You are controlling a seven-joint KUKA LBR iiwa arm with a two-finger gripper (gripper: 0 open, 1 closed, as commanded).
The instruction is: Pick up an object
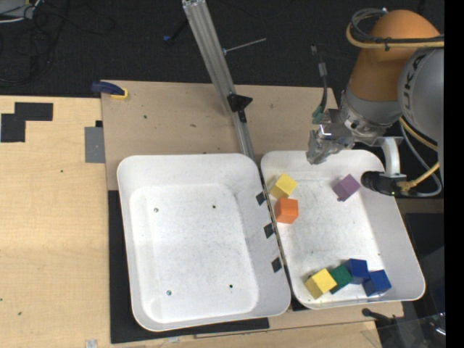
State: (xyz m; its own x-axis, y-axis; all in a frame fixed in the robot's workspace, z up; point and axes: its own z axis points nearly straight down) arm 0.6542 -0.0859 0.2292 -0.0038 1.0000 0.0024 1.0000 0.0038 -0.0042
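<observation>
Claw (320, 151) hangs over the right bin's (406, 246) back rim, grip state unreadable (too blurred). Purple block (346, 187) lies nearest, just beside it. Risk: a straight descent clips the rim or nudges the block away.

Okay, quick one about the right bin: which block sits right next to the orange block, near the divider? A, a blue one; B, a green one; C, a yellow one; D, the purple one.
C: a yellow block touches the orange block by the right bin's left wall, while the purple block lies apart.
</observation>
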